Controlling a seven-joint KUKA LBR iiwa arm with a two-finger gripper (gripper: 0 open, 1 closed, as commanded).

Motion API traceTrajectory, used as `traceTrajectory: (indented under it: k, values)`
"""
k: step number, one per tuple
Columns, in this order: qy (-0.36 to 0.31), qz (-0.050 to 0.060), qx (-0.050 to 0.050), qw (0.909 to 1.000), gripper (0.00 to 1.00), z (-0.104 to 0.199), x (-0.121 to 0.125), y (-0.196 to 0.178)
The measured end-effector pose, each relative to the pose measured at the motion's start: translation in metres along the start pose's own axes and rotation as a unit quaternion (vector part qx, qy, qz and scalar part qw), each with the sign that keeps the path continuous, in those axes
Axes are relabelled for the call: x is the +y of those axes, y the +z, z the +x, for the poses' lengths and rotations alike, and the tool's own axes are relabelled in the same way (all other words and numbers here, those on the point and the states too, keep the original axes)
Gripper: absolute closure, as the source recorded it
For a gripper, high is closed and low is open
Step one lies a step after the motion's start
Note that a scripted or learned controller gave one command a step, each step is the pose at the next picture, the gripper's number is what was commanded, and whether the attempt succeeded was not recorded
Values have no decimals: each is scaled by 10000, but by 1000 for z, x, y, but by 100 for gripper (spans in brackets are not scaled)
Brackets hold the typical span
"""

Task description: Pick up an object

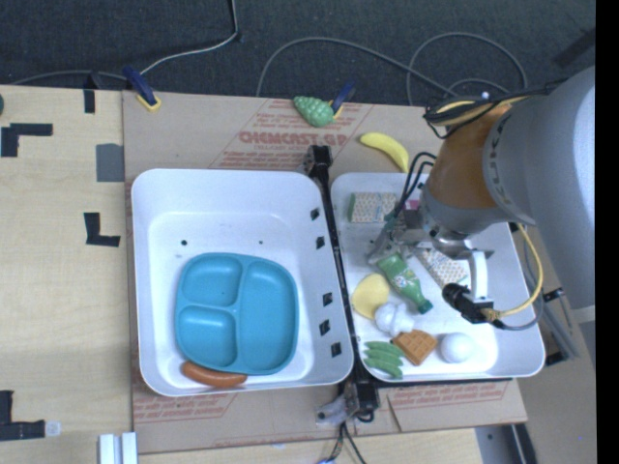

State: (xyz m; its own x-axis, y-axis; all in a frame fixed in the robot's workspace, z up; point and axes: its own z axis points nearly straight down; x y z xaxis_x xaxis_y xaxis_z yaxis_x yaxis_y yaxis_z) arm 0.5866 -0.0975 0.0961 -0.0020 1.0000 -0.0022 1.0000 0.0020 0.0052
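My gripper (389, 244) hangs low in the right bin (517, 361), under the grey arm and its orange band (462, 167). It sits just above the top end of a green bottle (406, 282), which lies slanted in the middle of the bin. I cannot tell whether it touches the bottle. Near the bottle lie a yellow lemon (368, 295), a small white piece (387, 318), a tan waffle (416, 345), a green pea pod (385, 358) and a white ball (456, 348). A speckled sponge (371, 207) rests at the bin's back left.
The left bin (155, 220) holds a blue divided plate (237, 312) and an orange sausage (213, 375) at its front. On the cardboard behind the bins lie a banana (384, 149) and a green toy (314, 110). Cables run across the back.
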Motion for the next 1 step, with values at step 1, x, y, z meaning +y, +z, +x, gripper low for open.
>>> traceTrajectory:
  k: [1]
  values:
    - [-4,24,15,10000,100,66,10,-89]
